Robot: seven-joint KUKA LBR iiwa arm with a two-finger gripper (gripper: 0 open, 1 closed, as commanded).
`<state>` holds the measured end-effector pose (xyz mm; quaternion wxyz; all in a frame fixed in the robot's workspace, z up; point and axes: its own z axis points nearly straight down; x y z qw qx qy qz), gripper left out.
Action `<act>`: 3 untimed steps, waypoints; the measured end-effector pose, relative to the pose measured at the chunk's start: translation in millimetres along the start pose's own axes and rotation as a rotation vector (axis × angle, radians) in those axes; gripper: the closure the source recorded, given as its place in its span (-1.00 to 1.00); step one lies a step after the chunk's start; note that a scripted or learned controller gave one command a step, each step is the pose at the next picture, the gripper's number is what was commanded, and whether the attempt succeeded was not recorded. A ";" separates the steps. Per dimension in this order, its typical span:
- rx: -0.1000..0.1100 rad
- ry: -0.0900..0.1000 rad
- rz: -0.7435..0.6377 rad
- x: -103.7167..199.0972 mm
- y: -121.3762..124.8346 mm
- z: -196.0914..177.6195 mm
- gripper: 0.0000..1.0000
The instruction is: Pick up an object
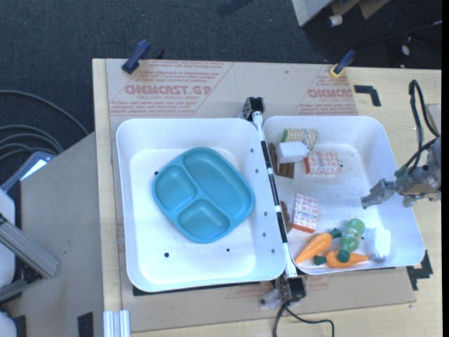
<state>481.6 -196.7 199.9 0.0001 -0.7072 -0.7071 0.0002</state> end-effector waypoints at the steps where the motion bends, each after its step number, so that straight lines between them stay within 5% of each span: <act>1: 0.000 0.001 -0.002 44.9 53.6 115.3 -1.00; 2: -0.001 0.001 -0.002 95.6 109.0 115.1 -1.00; 3: 0.002 0.001 0.000 103.1 65.7 115.5 -1.00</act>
